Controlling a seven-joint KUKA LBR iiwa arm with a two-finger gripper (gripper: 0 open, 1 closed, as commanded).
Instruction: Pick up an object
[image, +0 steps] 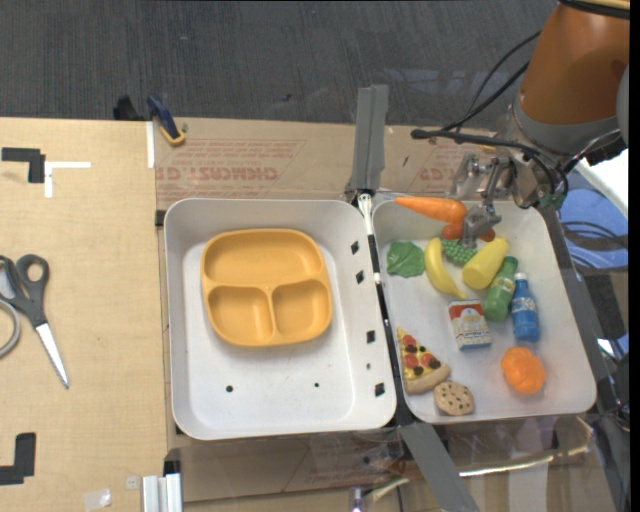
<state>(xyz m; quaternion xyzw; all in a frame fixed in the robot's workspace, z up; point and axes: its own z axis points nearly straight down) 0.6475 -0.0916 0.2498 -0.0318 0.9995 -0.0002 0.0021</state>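
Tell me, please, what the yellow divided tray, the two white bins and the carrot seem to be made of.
Yellow divided tray: likely moulded plastic, with a smooth matt surface and rounded compartment walls.
White bins: probably plastic too, thin-walled, with rounded corners and a slight sheen.
Carrot: looks like a plastic toy, evenly orange and glossy, though rubber is possible.
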